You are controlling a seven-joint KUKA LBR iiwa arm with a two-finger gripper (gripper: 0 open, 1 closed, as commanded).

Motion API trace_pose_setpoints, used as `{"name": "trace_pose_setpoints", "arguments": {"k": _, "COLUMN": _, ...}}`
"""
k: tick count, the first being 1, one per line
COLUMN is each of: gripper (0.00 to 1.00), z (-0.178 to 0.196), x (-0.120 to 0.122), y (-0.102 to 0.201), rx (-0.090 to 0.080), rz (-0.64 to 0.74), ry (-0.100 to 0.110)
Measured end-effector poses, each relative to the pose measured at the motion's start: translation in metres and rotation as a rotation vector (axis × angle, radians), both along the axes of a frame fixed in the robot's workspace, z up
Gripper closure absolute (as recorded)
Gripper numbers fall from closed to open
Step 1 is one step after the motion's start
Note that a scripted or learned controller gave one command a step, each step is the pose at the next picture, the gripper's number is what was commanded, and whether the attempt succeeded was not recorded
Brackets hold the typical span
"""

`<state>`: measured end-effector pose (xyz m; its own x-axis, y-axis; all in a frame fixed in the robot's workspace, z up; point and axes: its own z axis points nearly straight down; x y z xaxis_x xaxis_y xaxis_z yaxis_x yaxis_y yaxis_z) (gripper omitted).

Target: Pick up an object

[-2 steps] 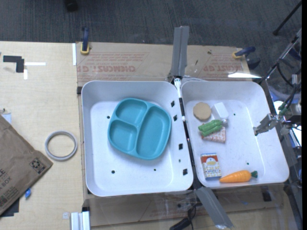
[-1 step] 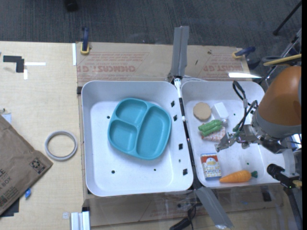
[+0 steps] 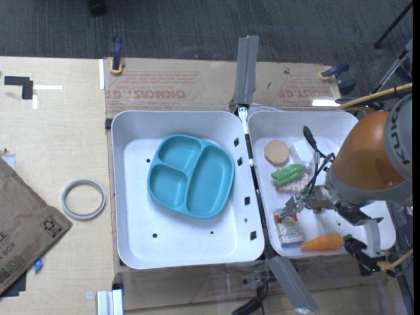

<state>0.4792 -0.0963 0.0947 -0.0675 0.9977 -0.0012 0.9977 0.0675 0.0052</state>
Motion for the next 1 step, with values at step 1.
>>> {"name": "trace_pose_setpoints", "arguments": {"k": 1, "gripper": 0.0, "z": 0.0013, "x": 0.0595, "y": -0.0354, "rx": 0.001, "rz": -0.2, "ry": -0.003}}
